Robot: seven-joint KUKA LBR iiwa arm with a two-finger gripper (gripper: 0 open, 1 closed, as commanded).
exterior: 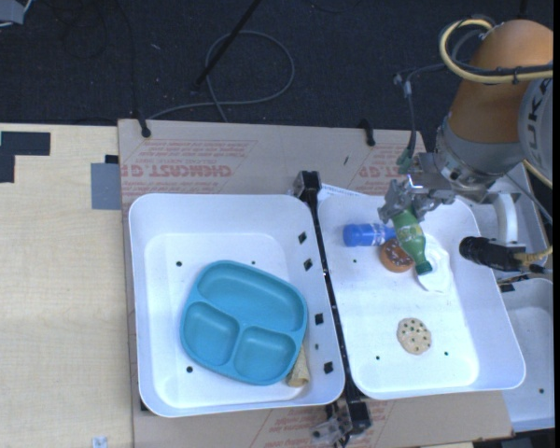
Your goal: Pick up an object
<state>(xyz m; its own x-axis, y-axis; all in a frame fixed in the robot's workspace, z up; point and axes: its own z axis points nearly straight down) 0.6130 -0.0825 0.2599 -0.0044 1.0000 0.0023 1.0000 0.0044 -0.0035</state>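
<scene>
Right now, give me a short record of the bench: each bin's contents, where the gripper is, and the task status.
left bin: blue divided tray, with a tan object peeking out under its lower right corner
right bin: blue cylinder, green bottle, round orange-brown item, cookie, white scrap
gripper: over the right bin's upper part, directly above the green bottle
grip: cannot tell
cookie position: alone in the lower middle of the right bin, apart from the cluster
task status: no object visibly lifted

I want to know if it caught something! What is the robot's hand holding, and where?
Cannot be told. The hand sits right at the green bottle's top end, but a grip isn't visible.
</scene>
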